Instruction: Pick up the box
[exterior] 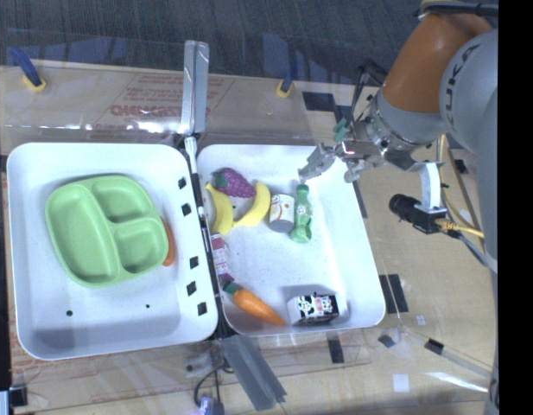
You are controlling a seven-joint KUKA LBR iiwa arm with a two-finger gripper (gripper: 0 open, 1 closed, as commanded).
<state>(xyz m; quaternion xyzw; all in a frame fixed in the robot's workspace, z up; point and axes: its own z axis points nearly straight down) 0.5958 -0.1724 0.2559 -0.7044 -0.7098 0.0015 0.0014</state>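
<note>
you get even, fairly bright overhead light; the white bins [24, 232] glare slightly, shadows are soft, and the whole frame looks mildly blurred.

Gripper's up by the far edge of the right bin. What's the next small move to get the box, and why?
Probably travel toward the near edge: the gripper hovers over the right bin's far rim, while the box lies at its near edge, beside the carrot.

Left bin [24, 318] holds a green divided plate [106, 227], with an orange item [168, 247] at its right edge. Right bin [361, 258] holds grapes [233, 182], a banana [238, 210], a small can [282, 210] touching a green bottle [301, 216], and a carrot [253, 306] near the front wall.
</note>
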